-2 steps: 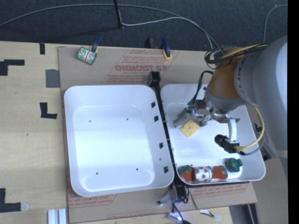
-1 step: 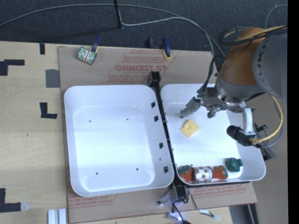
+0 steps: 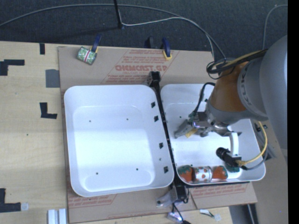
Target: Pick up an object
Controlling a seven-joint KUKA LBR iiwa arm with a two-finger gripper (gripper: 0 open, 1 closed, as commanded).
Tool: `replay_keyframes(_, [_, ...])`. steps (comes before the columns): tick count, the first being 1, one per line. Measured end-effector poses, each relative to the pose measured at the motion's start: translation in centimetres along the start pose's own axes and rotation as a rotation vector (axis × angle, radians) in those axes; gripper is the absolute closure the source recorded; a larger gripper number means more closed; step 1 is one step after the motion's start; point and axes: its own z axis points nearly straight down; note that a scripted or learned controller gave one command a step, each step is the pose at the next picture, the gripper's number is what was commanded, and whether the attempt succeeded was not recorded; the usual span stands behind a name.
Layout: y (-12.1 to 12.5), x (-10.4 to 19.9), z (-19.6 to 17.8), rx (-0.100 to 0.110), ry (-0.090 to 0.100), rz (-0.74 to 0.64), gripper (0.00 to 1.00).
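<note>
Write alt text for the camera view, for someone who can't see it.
A grey and orange robot arm reaches from the right over the right white bin, its hand low inside. Small objects lie along that bin's near edge, beside the left white bin.

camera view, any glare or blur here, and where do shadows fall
Camera view: the left bin floor is bright, nearly washed out, with soft shading along its lower rim; the arm throws a dim shadow over the right bin; the claw looks slightly soft, its fingers hard to read; the small objects at that bin's near edge stay fairly sharp.
</note>
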Motion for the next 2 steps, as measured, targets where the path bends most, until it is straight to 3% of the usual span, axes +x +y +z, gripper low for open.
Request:
replay_keyframes(1, [6.0, -3.3, -0.5, -0.009, -0.001, -0.001, 0.0])
replay_keyframes(2, [1.2, -2.5, -6.7, -0.011, -0.001, -0.001, 0.0])
